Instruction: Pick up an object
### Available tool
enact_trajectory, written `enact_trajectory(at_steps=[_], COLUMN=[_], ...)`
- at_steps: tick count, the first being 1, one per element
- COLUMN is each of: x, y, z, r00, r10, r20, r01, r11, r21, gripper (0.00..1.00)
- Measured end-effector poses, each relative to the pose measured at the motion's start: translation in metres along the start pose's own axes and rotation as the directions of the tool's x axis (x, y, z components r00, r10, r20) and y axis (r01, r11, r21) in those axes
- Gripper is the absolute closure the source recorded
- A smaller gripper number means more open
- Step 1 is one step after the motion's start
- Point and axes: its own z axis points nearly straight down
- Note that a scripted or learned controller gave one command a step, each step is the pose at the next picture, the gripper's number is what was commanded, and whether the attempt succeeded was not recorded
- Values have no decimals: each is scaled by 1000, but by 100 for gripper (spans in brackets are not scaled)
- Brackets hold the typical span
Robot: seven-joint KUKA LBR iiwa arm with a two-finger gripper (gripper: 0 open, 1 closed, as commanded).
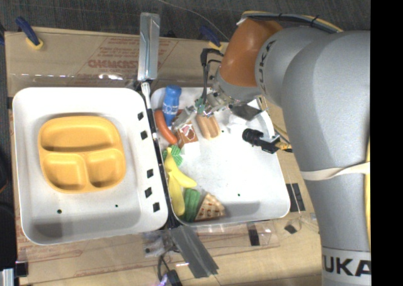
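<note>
Cardboard-topped table [75, 51] carries two bins; hand [208, 103], grip state indiscernible, sits over the bun [208, 126] in the right bin [252, 171] and should descend centred, avoiding the carrot [165, 128].

The arm's orange band [249, 51] hides most of your pincer [208, 105]. Just beneath it, the small items [189, 128] are too jumbled to identify.

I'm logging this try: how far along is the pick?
Done: the arm has reached into the right bin, with the gripper low at the toy pile by the hot dog bun. In hand: nothing visibly held. Left: grasping and lifting; banana and blue bottle lie untouched.
</note>
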Motion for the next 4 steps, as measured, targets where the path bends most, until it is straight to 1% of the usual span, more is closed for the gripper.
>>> enact_trajectory(at_steps=[1, 2, 3, 4], x=[0, -7, 13, -8], y=[13, 11, 15, 12], z=[-57, -151, -59, -7], r00=[995, 990, 989, 995], r10=[-99, 139, 149, -101], r20=[-18, -13, -20, -13], r01=[99, -139, -148, 101], r11=[995, 990, 988, 995], r21=[20, 24, 39, 9], gripper=[0, 0, 0, 0])
